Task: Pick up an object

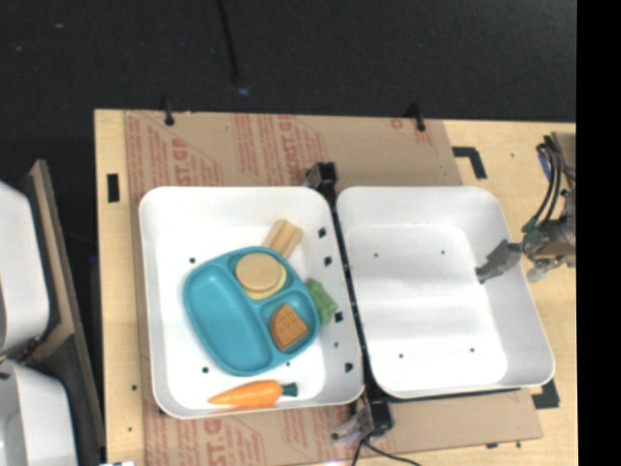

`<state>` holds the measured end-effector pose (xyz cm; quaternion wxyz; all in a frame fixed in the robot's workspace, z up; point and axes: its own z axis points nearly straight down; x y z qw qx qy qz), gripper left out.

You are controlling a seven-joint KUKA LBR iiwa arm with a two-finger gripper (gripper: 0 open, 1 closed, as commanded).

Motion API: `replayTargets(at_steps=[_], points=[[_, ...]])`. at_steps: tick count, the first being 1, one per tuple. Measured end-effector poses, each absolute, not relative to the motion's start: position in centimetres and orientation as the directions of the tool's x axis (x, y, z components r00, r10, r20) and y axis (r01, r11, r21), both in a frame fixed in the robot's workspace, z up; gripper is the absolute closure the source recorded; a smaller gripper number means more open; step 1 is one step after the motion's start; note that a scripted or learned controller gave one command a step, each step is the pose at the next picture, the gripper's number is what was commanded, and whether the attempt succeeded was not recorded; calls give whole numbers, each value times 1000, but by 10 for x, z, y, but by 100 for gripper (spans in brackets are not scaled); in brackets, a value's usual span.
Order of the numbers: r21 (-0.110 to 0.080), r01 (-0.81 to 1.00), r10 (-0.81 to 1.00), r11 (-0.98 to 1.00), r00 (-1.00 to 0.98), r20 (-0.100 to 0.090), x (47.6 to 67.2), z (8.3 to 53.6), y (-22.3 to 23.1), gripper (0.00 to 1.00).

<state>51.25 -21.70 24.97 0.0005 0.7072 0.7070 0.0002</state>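
Observation:
A blue divided tray (228, 323) lies in the left bin (165, 231). On it rest a round tan biscuit (260, 273) and a brown waffle piece (288, 326). A pale wooden block (283, 236) leans at the tray's upper edge, and a small green piece (322, 302) sits at its right side. An orange carrot (254, 393) lies near the bin's front wall. My gripper (497, 261) hangs at the right rim of the right bin (427, 299), far from all these objects. Only a grey part of it pokes in from the right.
The two white bins sit side by side on a cardboard-covered bench (223, 149), joined by black clips (321, 175). Cables (553, 178) hang beside the arm at the far right. White bin-like shapes (19, 260) stand off the bench at the left.

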Motion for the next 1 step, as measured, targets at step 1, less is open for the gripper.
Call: replayTargets(at_steps=[1], points=[[-3,1000,1000,1,-1,1,620,216,-227,0]])
